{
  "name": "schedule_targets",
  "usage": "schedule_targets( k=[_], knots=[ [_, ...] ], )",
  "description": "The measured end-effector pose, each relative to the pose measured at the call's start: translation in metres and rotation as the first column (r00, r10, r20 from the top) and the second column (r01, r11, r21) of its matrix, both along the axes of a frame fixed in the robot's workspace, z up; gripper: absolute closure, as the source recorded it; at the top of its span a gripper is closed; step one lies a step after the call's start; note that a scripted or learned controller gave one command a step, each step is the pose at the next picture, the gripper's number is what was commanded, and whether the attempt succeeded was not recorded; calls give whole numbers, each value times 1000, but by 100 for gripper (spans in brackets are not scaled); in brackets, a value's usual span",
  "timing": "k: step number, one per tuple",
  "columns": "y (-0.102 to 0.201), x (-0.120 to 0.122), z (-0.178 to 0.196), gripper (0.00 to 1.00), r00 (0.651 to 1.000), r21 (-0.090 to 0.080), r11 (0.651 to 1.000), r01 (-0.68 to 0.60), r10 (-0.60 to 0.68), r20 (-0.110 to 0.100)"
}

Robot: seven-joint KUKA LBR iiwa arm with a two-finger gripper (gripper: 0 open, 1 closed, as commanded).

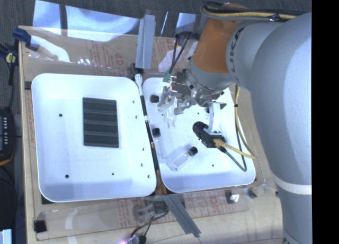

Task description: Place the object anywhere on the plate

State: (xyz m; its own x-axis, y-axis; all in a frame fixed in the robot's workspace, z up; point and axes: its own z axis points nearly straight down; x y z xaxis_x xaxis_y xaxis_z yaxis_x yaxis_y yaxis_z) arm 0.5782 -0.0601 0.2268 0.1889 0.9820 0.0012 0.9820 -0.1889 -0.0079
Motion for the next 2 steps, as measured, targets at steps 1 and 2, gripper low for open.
schedule_targets(
  k=[1, 2],
  knots=[
    [71, -60, -36, 100, 987, -3, 987, 163, -163, 0],
    [117, -103, -36, 100, 950, -5, 950, 312, -312, -1]
  ],
)
